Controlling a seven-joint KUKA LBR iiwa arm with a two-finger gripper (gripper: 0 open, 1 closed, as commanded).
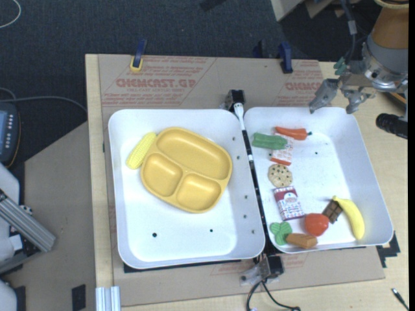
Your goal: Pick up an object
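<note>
The right white bin (363, 149) holds a scatter of toy food, any of it a candidate for picking. At its 12 o'clock lie a green bean pod (268, 141) and an orange carrot (291, 133), close together. Just below them sits a small red-and-white packet (284, 154), then a round chocolate-chip cookie (280, 175) near the bin's 9 o'clock. Below the cookie is a red-and-white wrapper (290, 203). Toward 6 o'clock cluster a green leafy piece (281, 230), a brown sausage (301, 240) and a red tomato (316, 224). A brown chocolate piece (332, 210) touches a yellow banana (351, 216) at 5 o'clock.

The claw (338, 99) hovers over the bin's far rim at 1 o'clock, its two fingers spread apart with nothing between them, well apart from the food.

The left white bin (130, 225) holds a yellow three-compartment plate (187, 169), with a yellow corn cob (141, 150) touching its 10 o'clock edge.

Both bins rest side by side on a cardboard-covered counter (194, 83).
</note>
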